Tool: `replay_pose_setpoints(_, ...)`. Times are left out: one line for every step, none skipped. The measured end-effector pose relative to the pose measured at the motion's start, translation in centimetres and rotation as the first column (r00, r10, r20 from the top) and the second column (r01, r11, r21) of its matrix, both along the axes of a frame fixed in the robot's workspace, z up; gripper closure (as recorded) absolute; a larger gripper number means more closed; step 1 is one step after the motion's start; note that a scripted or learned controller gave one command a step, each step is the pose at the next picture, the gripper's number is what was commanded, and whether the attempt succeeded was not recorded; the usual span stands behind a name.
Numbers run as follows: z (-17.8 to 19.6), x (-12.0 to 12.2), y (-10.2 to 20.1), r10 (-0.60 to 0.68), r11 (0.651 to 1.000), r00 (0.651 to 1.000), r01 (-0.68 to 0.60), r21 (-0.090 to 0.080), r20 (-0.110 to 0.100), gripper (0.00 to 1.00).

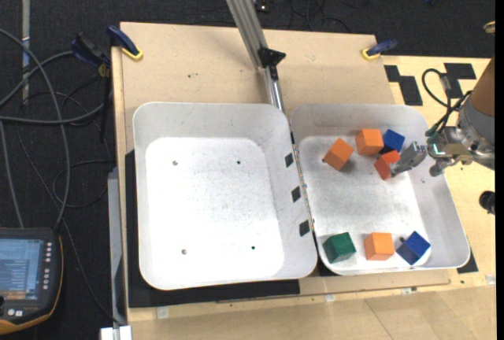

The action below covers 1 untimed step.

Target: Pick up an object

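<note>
Nearest us, along the right white bin's front edge, sit a green cube, an orange cube and a blue cube. Farther back, the gripper touches a small red-orange cube; we cannot tell whether it grips it.

Two shallow white plastic bins sit side by side on the bench. In the right bin, four small cubes cluster at the back, three cubes along the front wall.
</note>
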State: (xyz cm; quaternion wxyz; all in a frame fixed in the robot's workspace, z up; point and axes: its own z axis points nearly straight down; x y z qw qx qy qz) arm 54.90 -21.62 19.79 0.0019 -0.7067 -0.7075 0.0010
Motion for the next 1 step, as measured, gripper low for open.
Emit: replay_pose_setpoints(0.19,0.06,0.01,0.001,1.0,1.0,-0.001,-0.001,0.003,0.0)
